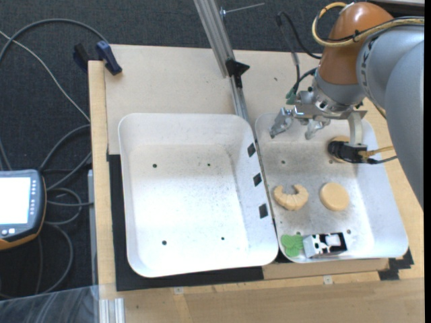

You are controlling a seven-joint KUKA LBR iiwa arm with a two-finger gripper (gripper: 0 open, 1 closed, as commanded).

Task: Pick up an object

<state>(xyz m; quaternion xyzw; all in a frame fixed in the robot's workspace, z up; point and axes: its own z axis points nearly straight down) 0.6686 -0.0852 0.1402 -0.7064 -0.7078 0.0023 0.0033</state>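
The bench (168, 79) carries two white bins so items sit contained within the arm's reach. The right bin (377, 207) holds every candidate: a croissant-like piece (291, 197), a round tan disc (334, 196), a green item (291, 243). The tool (295, 129) hangs above the bin's far end, fingers spread wide, gripping nothing.

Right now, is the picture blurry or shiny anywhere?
In the camera view, the left bin looks bright and a bit washed out; the gripper is slightly soft; the croissant and round cookie look fairly sharp, with faint shadows.
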